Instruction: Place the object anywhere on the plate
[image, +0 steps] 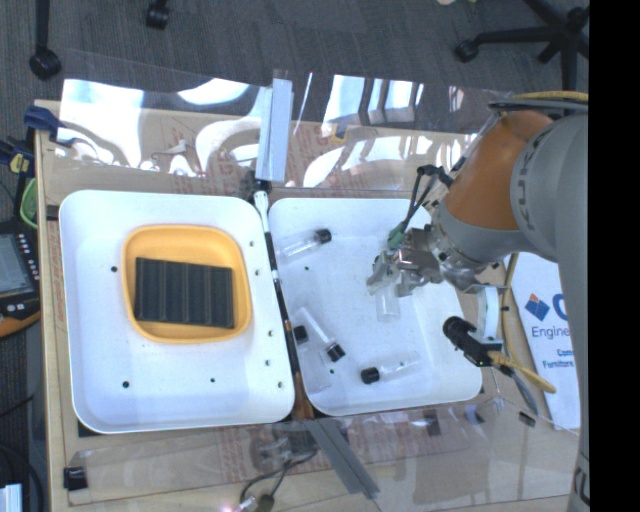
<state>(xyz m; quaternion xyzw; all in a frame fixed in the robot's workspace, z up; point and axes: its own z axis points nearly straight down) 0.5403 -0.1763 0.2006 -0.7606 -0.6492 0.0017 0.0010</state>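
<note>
Vials lie scattered in the right bin (455, 385): nearest the camera, a clear vial with a black cap (385, 372) rests close to the front wall, and a second capped vial (318, 335) lies to its left, near the divider between the bins. Farther in, the gripper (388, 282) hangs over the middle of the right bin with a clear vial (387, 303) just beneath its tips; the vial looks to be at the fingers' ends, but whether it is clamped between them or merely lying on the bin floor under them cannot be told, nor whether the fingers are spread or closed. Behind that, a third capped vial (305, 241) lies near the bin's far left corner. Across the divider, the left bin (85, 370) carries a yellow plate (185, 246) with a dark ridged insert (185, 292) in its well, well apart from the gripper. The grey arm with its orange band (500, 170) reaches in from the right.
</note>
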